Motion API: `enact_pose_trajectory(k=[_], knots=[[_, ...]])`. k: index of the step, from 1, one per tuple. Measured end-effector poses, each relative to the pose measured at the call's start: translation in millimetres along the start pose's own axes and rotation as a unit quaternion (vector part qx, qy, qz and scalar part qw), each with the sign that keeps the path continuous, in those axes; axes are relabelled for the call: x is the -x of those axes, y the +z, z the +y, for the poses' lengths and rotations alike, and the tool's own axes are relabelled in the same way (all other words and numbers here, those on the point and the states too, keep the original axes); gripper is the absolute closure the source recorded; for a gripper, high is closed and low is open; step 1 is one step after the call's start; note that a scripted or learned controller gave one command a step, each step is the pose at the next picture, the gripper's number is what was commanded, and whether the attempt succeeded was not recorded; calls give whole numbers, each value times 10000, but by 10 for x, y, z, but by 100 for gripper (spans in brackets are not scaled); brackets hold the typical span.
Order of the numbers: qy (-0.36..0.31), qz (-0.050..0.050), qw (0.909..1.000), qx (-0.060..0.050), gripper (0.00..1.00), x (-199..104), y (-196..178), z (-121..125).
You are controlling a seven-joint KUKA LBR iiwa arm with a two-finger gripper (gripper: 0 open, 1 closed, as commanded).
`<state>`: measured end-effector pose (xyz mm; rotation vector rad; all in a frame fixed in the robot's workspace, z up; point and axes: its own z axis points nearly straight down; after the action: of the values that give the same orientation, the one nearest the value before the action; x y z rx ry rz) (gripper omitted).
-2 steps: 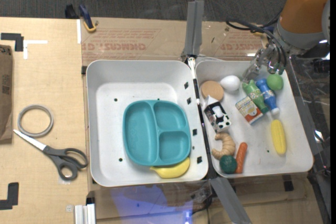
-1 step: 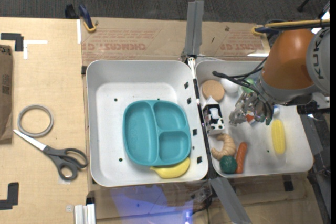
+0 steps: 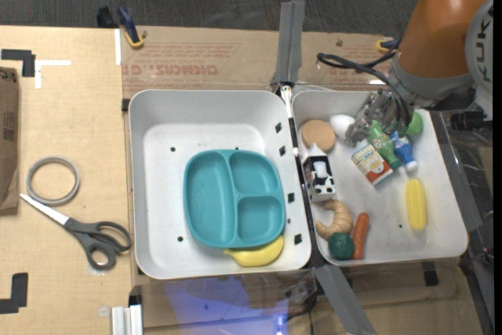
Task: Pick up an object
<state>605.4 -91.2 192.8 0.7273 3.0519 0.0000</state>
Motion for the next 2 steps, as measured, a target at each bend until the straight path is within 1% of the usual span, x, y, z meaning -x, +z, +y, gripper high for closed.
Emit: enact_pose_trajectory(k=[1,2], knots=[[336,-3,9994,-4,100,233,-619,-510],[291,27,9996,-7,100,-298,648,-656]])
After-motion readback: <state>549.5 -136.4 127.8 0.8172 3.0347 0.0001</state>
